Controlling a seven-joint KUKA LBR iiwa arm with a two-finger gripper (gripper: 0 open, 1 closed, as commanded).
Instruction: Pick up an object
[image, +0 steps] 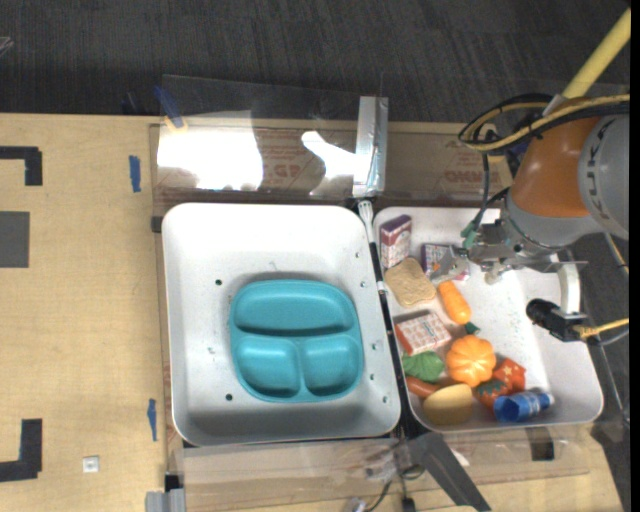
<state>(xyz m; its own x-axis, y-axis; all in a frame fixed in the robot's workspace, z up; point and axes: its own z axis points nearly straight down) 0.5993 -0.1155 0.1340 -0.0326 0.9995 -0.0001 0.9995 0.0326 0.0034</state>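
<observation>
Over the right bin's (575, 395) upper part, the gripper (478, 252) hangs near the carrot (455, 301); I cannot tell its state. Nothing looks held, so this seems the approach step. Next it must descend squarely onto one toy, clear of the bread (409, 283) and pumpkin (471, 359).

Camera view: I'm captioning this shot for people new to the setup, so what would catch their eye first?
Probably the teal divided tray, alone in the middle of the left bin. Next, the heap of toy food in the right bin, where an orange pumpkin and a carrot stand out. The arm's orange band hangs over that bin's far right corner.
</observation>
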